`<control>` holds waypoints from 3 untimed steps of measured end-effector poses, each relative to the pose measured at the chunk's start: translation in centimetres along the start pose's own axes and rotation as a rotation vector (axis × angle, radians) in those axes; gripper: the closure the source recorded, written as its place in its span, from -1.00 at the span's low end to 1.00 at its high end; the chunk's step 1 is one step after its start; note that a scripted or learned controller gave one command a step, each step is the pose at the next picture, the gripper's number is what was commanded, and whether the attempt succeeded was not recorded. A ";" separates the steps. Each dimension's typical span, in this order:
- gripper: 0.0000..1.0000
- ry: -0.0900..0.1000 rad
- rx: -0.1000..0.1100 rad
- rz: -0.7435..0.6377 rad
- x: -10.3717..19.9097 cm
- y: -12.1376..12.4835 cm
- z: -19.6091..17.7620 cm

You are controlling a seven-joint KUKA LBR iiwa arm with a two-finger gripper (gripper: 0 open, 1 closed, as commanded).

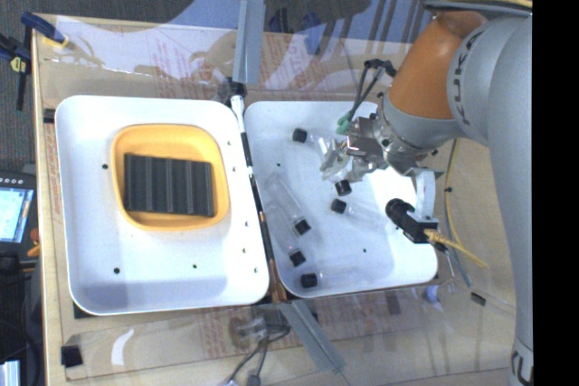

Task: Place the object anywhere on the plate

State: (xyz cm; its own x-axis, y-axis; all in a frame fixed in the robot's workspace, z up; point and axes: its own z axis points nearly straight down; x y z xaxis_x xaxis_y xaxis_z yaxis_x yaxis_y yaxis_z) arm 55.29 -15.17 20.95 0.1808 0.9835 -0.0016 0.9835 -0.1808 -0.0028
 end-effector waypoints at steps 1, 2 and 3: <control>1.00 0.001 0.000 -0.211 5.8 1.3 -1.2; 1.00 0.000 -0.002 -0.424 13.7 0.2 -3.0; 1.00 0.001 0.002 -0.728 16.1 3.1 1.8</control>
State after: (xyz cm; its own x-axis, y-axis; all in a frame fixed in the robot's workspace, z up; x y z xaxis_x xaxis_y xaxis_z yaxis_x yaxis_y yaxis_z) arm 61.21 0.08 19.09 -0.5191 0.8547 0.0024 0.8547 0.5191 -0.0043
